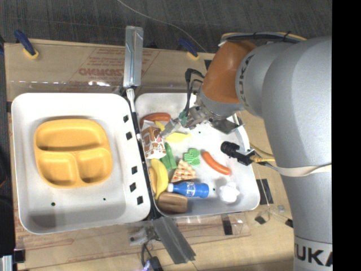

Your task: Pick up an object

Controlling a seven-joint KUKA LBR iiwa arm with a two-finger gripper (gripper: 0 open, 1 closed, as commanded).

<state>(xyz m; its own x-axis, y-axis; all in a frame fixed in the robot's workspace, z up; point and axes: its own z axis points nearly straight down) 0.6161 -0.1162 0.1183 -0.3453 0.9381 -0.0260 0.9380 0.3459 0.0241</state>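
Where tool (186, 119) hovers, curved glossy banana (158, 176), ridged pizza slice (183, 173)

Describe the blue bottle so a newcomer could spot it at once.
Look at the right bin of the two white ones, the one crowded with toy food. Along its near edge lies the blue bottle on its side, with a white cap and white label, between a brown bread piece and a white lump. It is the only blue item there.

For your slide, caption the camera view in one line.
KUKA arm reaches into toy-food bin; yellow tray sits alongside.
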